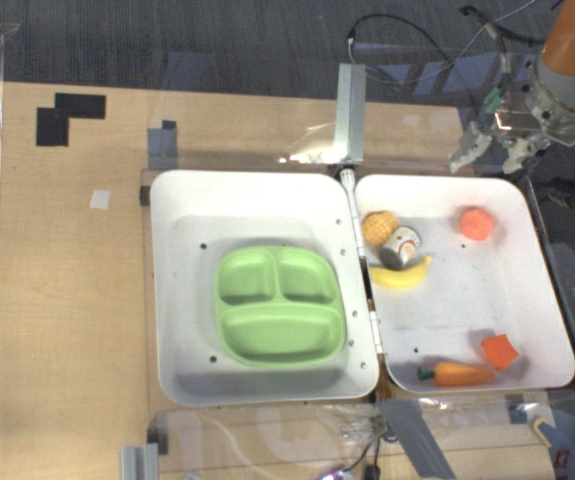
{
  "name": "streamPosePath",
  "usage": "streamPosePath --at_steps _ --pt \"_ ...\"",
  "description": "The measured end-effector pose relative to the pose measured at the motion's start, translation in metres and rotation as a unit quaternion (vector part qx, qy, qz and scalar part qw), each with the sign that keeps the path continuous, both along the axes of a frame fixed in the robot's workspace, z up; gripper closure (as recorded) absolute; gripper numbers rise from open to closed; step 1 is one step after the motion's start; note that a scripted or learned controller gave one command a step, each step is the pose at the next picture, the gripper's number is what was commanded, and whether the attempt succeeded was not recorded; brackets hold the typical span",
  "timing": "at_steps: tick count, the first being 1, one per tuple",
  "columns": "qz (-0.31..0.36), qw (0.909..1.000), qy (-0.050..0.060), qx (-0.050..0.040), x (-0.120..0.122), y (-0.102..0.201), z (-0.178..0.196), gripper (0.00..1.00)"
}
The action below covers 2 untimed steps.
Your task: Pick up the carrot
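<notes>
The carrot [459, 374], orange with a green stub at its left end, lies flat along the near wall of the right bin [527, 268]. My gripper [491, 156] hangs over the far edge of that bin, well away from the carrot. Its two fingers are spread apart, open, with nothing between them.
An orange block [500, 351] sits just right of the carrot. A red ball [477, 223], a banana [399, 276], a small can [403, 245] and a bumpy yellow fruit [378, 227] occupy the far half. The left bin [177, 268] holds a green divided plate [280, 305].
</notes>
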State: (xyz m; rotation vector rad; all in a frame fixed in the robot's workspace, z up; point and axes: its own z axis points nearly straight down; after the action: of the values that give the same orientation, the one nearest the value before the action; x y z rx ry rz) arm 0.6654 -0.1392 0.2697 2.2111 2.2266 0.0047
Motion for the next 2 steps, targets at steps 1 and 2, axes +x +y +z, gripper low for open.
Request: streamPosePath --at_steps 1,2 --pt "0.047 0.9989 0.001 -0.0005 0.004 -0.036 -0.114 0.00" --pt "0.160 0.9872 -0.002 -0.0019 -0.022 -0.066 -0.182 0.00"
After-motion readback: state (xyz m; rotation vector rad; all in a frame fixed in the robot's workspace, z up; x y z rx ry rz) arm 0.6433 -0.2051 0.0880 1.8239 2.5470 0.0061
